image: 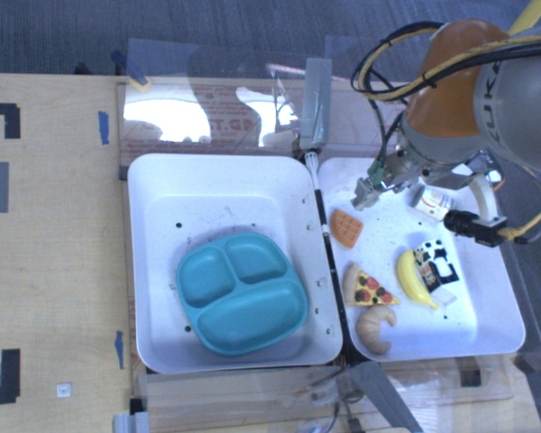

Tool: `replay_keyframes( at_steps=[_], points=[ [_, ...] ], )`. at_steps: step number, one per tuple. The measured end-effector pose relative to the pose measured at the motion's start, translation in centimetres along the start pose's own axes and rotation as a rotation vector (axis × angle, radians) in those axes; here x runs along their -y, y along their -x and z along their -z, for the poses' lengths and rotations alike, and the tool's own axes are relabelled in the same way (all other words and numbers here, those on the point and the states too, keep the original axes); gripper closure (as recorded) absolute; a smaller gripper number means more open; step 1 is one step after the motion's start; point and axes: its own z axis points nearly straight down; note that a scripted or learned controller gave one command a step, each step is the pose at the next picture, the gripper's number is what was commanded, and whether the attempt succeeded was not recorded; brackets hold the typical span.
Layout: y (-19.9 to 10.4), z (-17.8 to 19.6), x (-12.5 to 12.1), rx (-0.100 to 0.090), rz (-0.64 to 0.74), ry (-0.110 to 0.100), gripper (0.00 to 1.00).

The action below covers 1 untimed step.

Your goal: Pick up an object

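Nearest the camera in the right bin [500, 327] lies a toy croissant [374, 329], and it is one of several candidates for the pick — none is yet in the gripper [368, 192], which hangs over the bin's upper left part, above a small orange waffle-like piece [347, 228]; whether its jaws are open or closed is not clear from this angle, and nothing shows between them. That orange piece sits closest beneath the tool, flat against the bin floor near the left wall, so it is likely light and stiff but thin, best pinched across its narrower width. Just below it lies a pizza slice [371, 289], touching or nearly touching the croissant; a banana [416, 280] lies to the right, beside a black-and-white block [437, 264]. These look like hollow plastic play food — light, smooth, apt to slip. A white capped item [432, 203] rests near the arm. Across the divider, the left bin [153, 197] holds a blue divided plate [243, 291].
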Motion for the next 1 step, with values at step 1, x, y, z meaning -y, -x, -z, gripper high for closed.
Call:
replay_keyframes(
  at_steps=[1],
  points=[
    [4.98, -9.96, 5.26, 0.003, -0.137, -0.004, 1.0]
  ],
)
